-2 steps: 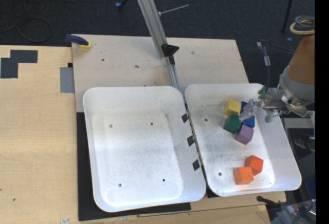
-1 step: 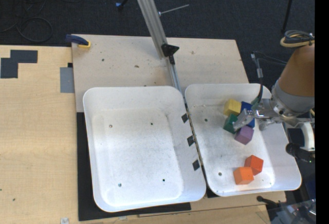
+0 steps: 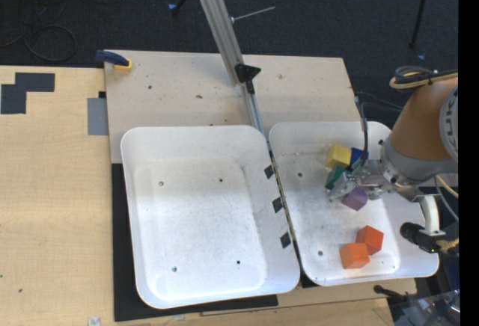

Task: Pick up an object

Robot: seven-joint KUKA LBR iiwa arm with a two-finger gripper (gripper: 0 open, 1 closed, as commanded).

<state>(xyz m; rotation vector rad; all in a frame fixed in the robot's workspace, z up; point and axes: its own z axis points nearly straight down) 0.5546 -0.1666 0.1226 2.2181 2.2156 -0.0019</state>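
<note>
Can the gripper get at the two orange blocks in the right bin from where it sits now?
Probably yes. The orange blocks lie in the open near the right bin's front, nothing on top. The gripper sits just behind them, among the yellow block and purple block.

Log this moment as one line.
arm: over right white bin | gripper: among yellow cube, purple block | two orange cubes: untouched

In the right bin (image 3: 314, 272), a yellow block (image 3: 337, 155) sits above a purple block (image 3: 355, 200); two orange blocks (image 3: 362, 247) lie touching near its lower edge.
</note>
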